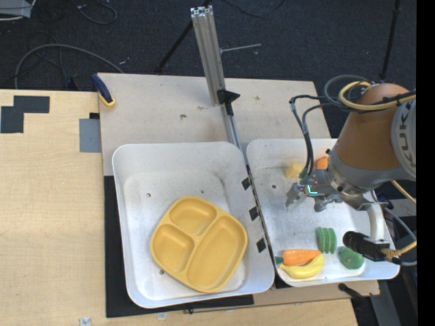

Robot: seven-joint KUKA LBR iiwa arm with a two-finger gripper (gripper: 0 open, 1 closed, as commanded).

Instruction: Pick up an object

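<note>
My gripper (pixel 304 195) hangs low over the middle of the right bin (pixel 272 182), with the grey and orange arm reaching in from the right. Just behind it lie a small yellow piece (pixel 293 170) and an orange piece (pixel 321 161), the latter partly hidden by the wrist. Toward the front of the same bin lie a green ridged toy (pixel 326 240), a green round toy (pixel 351 257), an orange carrot (pixel 299 256) and a yellow banana (pixel 304 270). No object shows between the fingers.
A yellow divided plate (pixel 198 243) lies in the left bin (pixel 136 168). A metal post (pixel 209 53) rises behind the bins, near where they meet. The bench's wooden top extends to the left.
</note>
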